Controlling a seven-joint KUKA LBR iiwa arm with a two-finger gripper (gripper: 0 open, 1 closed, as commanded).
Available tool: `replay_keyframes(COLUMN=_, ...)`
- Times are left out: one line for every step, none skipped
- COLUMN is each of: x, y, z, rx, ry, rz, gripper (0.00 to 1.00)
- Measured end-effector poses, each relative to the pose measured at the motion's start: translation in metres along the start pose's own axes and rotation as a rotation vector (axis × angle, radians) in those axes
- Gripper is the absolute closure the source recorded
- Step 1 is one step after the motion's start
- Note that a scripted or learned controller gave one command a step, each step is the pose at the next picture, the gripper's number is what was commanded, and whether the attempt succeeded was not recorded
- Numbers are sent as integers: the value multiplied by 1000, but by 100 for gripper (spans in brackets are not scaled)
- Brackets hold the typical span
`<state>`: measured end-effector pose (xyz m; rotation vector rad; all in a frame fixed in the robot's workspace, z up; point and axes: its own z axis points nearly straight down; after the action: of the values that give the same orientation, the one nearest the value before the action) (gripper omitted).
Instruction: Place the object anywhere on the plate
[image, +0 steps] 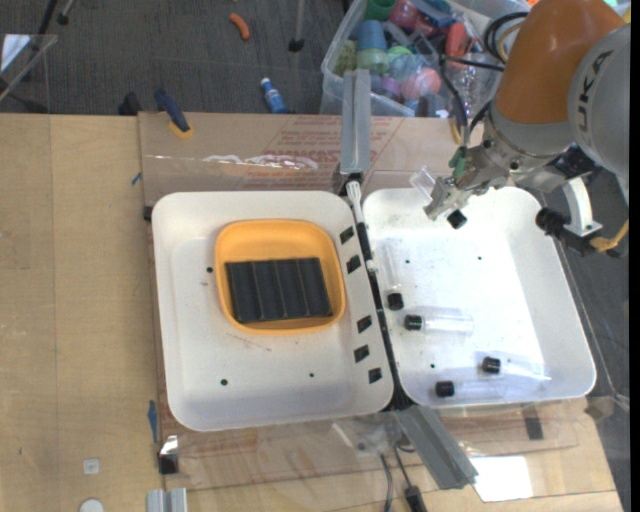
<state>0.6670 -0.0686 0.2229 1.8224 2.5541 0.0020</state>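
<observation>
An orange square plate (275, 233) lies in the left white bin (190, 385). A black ribbed rectangular object (278, 290) rests flat on the plate, covering most of its middle. My gripper (447, 207) hangs over the far edge of the right bin (555, 300), well to the right of the plate and apart from the black object. The grey arm with its orange band (545, 50) rises behind it at the top right.
Several clear tubes with black caps (440, 322) (512, 368) lie in the right bin. A grey bar (354, 130) and a row of black clips (362, 322) run between the bins. A clear box of coloured items (410, 45) stands beyond the bench.
</observation>
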Motion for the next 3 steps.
replay_keyframes(x=8, y=3, z=-22, rx=-1, ry=-1, rz=-110, gripper=100)
replay_keyframes(x=11, y=5, z=-24, rx=-1, ry=-1, rz=-183, gripper=100)
replay_keyframes(x=17, y=6, z=-4, rx=4, ry=4, rz=-260, gripper=100)
